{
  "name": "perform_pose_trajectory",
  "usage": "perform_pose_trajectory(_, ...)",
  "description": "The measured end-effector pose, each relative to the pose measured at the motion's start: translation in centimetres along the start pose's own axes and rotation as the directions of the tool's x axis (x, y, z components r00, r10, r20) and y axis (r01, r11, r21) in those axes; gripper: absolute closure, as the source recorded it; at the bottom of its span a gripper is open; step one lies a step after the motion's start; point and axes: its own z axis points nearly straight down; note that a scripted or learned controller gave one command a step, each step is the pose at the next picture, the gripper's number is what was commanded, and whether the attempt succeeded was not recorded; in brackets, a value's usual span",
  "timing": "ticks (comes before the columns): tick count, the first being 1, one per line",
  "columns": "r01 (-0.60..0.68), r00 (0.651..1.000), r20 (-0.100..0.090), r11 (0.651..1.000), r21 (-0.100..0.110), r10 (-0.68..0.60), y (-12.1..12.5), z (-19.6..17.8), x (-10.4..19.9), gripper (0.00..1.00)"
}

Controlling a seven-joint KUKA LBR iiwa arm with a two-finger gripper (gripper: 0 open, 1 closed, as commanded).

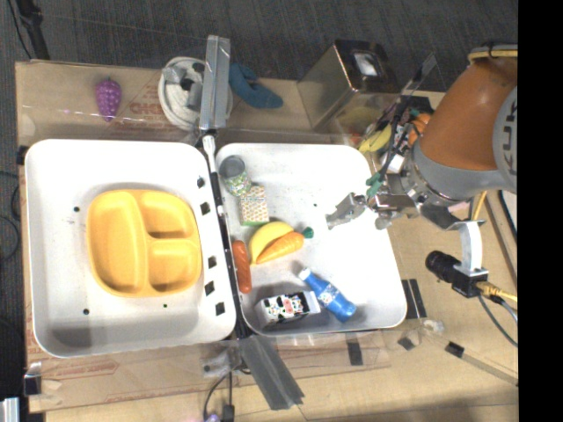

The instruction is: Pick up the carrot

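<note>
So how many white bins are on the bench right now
2. The left bin bears a yellow divided plate; the right bin bears the carrot, a banana and a blue bottle.

Both bins, the left bin [53, 323] and the right bin [369, 262], look like smooth white plastic with a dull sheen. The yellow divided tray [145, 240] in the left one is glossy plastic. The carrot [283, 244] and banana [266, 236] have a smooth, toy-like plastic finish. The blue bottle [328, 295] is shiny. The bench [62, 104] looks like matt brown cardboard or wood. The gripper [345, 212] is dull grey metal.
</note>
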Motion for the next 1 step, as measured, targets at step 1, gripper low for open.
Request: perform_pose_trajectory(1, 0.068, 0.998, 0.001, 0.998, -0.002, -0.068, 4.18, 17.55, 2.02, 0.00)
